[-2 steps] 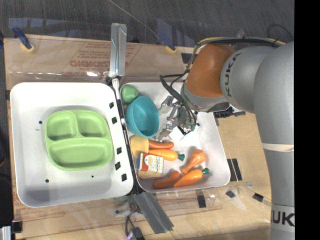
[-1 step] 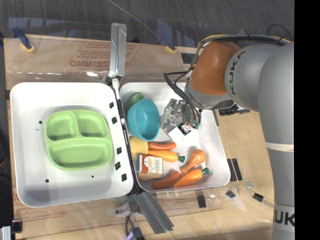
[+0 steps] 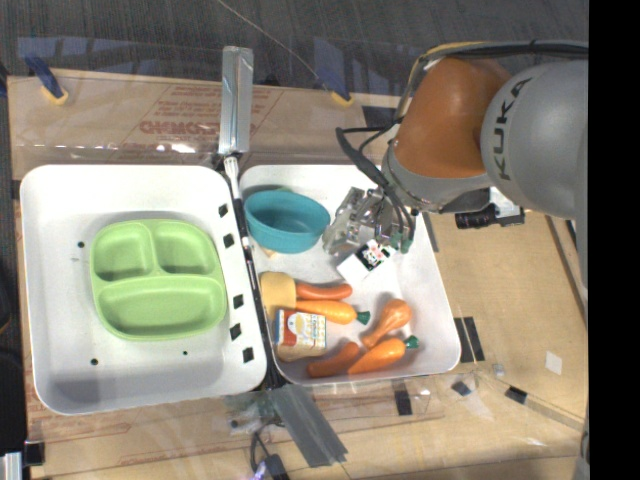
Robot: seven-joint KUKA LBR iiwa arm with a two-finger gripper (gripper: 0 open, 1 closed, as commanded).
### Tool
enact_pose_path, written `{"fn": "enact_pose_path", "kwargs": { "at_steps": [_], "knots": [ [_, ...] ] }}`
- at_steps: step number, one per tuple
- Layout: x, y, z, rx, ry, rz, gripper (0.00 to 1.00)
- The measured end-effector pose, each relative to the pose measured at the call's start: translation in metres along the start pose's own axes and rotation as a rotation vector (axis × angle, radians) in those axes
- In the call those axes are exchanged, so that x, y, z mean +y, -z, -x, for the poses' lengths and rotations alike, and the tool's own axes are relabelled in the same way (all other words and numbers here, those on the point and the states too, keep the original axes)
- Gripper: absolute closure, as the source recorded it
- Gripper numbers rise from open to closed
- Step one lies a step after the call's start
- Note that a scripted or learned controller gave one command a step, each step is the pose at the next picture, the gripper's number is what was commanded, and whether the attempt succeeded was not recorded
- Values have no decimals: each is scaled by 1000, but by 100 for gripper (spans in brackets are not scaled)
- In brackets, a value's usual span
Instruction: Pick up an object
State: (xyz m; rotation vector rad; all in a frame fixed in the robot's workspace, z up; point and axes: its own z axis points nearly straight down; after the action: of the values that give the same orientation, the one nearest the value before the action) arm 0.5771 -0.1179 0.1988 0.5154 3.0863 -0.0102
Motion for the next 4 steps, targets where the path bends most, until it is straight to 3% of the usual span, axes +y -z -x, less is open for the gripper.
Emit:
{"fn": "enact_pose_path", "kwargs": {
  "at_steps": [1, 2, 3, 4],
  "knots": [
    [50, 82, -48, 9, -412, 4, 100],
    [76, 120, -47, 11, -442, 3, 100],
    [29, 45, -68, 18, -441, -2, 100],
    [82, 5, -37, 18, -379, 1, 100]
  ]
}}
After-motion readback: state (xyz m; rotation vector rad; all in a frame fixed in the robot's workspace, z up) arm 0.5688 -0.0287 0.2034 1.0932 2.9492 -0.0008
